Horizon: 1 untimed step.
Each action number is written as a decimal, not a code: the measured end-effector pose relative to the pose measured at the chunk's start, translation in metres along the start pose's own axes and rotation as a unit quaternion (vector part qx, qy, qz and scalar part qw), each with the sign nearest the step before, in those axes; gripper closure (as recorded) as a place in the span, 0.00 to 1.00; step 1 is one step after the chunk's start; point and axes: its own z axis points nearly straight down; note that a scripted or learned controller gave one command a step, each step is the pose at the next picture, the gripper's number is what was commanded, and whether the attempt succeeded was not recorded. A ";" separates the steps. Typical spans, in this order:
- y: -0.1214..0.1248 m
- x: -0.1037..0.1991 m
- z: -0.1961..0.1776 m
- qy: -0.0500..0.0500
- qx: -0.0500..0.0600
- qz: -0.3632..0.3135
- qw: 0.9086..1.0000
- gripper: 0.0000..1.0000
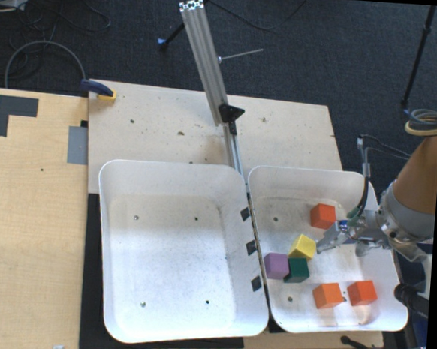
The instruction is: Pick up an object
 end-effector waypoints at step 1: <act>-0.020 -0.010 -0.031 0.000 -0.001 -0.003 1.000 0.00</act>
